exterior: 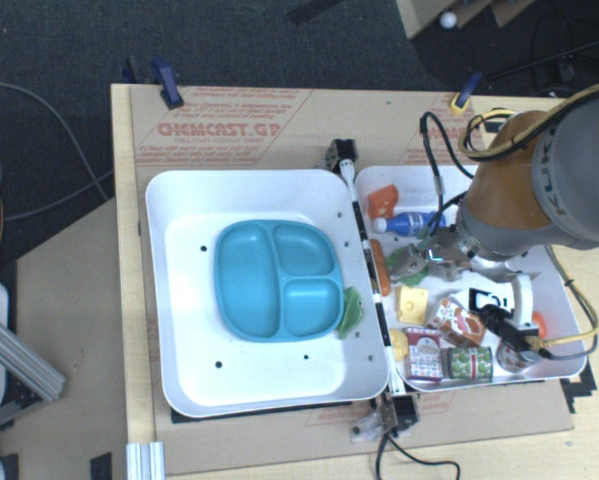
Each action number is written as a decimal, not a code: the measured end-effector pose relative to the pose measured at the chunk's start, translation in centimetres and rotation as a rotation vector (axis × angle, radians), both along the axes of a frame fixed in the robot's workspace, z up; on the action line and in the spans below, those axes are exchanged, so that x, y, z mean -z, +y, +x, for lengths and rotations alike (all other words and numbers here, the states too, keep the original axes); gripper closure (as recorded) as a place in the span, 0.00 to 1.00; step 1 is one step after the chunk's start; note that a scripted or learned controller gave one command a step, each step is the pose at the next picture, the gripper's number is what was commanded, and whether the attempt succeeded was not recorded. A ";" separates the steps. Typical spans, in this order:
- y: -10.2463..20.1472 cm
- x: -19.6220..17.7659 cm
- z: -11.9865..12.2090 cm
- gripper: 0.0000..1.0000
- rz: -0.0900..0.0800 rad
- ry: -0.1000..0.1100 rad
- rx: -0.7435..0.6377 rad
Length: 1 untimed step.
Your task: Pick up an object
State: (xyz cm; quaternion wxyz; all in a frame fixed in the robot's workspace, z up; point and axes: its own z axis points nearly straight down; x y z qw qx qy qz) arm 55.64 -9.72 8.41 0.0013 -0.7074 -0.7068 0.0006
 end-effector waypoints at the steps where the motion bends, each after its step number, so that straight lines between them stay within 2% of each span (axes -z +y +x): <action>1: -7.1 -0.1 -5.6 0.00 -0.003 -0.007 0.001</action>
